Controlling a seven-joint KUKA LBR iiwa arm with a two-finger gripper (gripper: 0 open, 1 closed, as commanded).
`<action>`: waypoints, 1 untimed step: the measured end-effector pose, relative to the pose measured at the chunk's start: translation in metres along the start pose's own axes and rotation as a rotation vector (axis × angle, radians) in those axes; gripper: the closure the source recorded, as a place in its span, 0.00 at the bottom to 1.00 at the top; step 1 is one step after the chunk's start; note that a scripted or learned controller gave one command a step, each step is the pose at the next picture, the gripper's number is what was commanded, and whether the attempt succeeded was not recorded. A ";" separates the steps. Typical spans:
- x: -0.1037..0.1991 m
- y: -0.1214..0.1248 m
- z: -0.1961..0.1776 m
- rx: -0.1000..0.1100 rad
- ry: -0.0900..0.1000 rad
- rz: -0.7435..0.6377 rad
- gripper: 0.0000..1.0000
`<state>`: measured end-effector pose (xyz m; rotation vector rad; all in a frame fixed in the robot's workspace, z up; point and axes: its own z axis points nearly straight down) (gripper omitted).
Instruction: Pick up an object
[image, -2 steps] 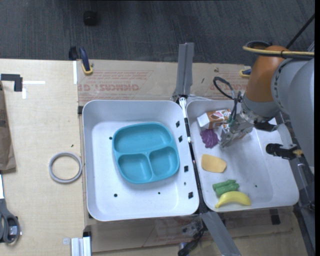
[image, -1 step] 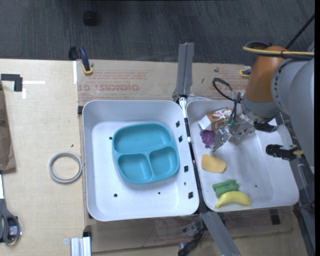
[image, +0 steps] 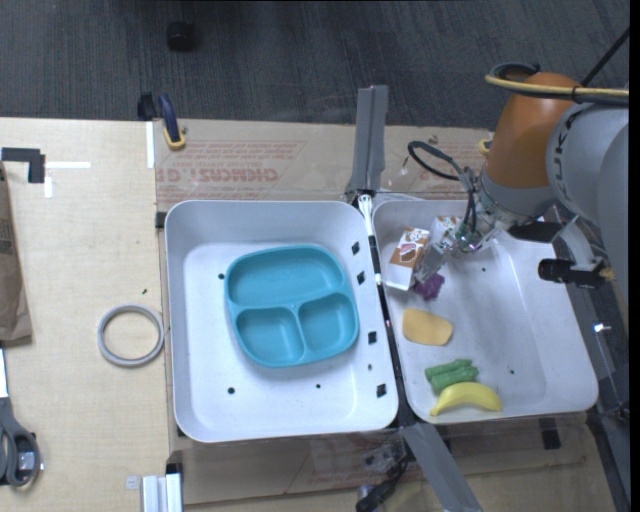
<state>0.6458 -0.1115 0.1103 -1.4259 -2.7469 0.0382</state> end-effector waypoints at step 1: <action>0.071 0.055 -0.082 -0.047 -0.028 0.179 0.00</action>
